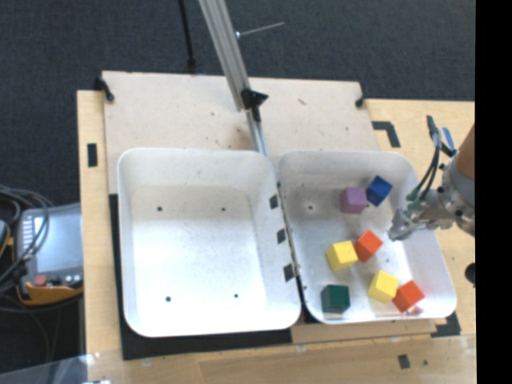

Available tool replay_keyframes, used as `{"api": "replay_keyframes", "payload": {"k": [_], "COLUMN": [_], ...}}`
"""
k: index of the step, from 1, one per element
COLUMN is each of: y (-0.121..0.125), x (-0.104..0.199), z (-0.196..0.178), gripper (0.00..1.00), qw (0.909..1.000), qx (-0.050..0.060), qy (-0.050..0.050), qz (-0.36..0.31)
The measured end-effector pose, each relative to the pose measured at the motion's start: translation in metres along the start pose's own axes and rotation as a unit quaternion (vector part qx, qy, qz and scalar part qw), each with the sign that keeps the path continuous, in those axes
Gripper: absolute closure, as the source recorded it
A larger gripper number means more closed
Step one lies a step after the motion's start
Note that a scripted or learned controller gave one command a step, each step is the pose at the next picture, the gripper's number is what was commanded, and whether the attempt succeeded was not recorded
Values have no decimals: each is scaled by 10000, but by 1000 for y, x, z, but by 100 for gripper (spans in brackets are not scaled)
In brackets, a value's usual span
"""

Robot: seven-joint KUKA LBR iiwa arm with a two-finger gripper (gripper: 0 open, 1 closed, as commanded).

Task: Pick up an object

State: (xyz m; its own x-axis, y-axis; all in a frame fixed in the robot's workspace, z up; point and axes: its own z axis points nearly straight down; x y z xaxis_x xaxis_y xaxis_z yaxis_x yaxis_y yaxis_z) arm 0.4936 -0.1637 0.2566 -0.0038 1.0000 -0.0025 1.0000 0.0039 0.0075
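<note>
Gripper hung over the right bin's right edge, approach step; couldn't tell its opening. Nearest orange cube needed lining up, then descent.

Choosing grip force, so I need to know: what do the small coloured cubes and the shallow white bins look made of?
The small coloured cubes, such as the blue one, look like painted wood or hard plastic: sharp edges, flat matte faces. Which of the two is unclear. The shallow white bins look like thin moulded plastic: rounded corners, a smooth, slightly glossy rim.
</note>
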Motion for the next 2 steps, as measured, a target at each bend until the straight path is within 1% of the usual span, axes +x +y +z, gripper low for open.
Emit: {"api": "replay_keyframes", "payload": {"k": [1, 2], "y": [22, 44], "x": [47, 98], "z": [-8, 6], "gripper": [100, 100], "qw": [10000, 10000], "qx": [22, 30], "qy": [16, 11], "qz": [-20, -15]}}
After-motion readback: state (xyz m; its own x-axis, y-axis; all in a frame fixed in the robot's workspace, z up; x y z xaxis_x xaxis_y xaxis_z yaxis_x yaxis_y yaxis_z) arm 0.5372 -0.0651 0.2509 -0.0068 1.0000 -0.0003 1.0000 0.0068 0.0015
